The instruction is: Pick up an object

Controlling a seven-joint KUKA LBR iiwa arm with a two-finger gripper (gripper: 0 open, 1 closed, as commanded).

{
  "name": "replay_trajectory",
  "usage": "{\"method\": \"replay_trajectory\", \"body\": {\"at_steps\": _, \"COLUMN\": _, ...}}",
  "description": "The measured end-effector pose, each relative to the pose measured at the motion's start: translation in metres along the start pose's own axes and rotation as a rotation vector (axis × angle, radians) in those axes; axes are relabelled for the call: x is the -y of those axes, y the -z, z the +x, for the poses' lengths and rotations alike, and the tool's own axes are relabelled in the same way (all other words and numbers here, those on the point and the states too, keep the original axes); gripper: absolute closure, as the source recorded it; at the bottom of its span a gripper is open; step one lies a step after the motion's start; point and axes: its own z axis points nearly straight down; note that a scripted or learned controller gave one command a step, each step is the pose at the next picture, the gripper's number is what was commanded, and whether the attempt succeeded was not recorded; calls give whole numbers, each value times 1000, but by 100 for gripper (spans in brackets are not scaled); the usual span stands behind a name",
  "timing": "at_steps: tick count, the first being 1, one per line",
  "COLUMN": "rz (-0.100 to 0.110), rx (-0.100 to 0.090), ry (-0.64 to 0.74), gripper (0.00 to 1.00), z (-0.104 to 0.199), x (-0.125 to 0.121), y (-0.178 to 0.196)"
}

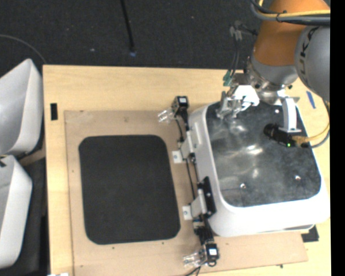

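The gripper (237,103) hovers at the white bin's (264,223) eleven o'clock corner; how its jaws stand I cannot tell. No object is discernible on the bin's grey floor (glare blurs it). Judged step: searching; next calls for locating a target.

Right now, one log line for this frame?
arm: in from right | gripper: over far-left corner of white bin | grasp: not confirmed | black mat: left of bin
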Motion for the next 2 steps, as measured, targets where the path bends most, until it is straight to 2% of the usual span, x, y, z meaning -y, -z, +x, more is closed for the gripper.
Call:
{"method": "replay_trajectory", "body": {"at_steps": 1, "rz": 2, "rx": -2, "ry": 2, "gripper": 100, "z": 48, "x": 20, "y": 5}}
{"method": "replay_trajectory", "body": {"at_steps": 2, "rz": 2, "rx": -2, "ry": 2, "gripper": 100, "z": 91, "x": 31, "y": -6}}
